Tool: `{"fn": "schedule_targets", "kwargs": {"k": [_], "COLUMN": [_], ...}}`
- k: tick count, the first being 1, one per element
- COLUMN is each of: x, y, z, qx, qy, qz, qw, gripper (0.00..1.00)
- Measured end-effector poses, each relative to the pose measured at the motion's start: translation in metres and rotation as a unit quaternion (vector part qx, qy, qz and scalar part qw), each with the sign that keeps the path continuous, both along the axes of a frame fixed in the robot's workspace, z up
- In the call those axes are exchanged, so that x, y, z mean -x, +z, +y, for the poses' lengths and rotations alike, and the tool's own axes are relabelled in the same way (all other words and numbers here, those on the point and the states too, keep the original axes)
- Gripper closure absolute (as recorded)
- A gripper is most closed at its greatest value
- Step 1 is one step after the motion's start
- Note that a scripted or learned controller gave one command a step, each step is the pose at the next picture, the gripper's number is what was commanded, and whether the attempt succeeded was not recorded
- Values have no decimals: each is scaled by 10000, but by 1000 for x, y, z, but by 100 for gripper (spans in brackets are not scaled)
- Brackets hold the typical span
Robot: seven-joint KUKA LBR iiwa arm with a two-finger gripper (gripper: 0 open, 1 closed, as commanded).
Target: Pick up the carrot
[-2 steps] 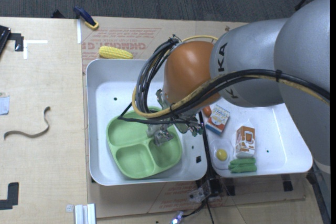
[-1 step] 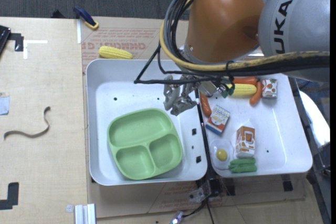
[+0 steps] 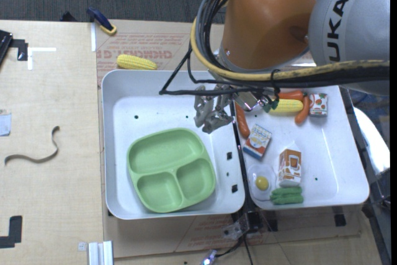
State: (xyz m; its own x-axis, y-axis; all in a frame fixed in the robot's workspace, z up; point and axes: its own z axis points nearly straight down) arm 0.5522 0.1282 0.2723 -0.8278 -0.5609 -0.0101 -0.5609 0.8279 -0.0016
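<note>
Two white bins sit side by side. Nearest in the left bin (image 3: 118, 152) lies a green divided plate (image 3: 170, 169). Beyond the plate, the gripper (image 3: 209, 113) hangs over the left bin's far right corner, its jaw state unclear. Right of the gripper, the carrot (image 3: 242, 121) lies along the right bin's (image 3: 347, 164) left wall, a small carton (image 3: 257, 140) just beside it.

tray (image 3: 162, 161): matt green plastic; bins (image 3: 124, 152): smooth white plastic; bench (image 3: 49, 102): pale wood; wrist band (image 3: 267, 15): glossy orange

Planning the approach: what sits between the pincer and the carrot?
Camera view: bare white floor of the left bin separates the pincer from the carrot, which lies along the bins' shared wall.
</note>
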Motion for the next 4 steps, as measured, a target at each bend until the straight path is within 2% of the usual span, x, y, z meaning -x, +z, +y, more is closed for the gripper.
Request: {"fn": "schedule_targets", "kwargs": {"k": [1, 2, 3, 4], "x": [-2, -2, -19, 26], "y": [10, 9, -129, -160], "z": [0, 0, 22, 41], "qx": [-12, -12, 13, 15], "qy": [-19, -19, 477, 844], "qz": [-24, -23, 35, 39], "qw": [10000, 10000, 9989, 9964], "gripper": [100, 0, 0, 0]}}
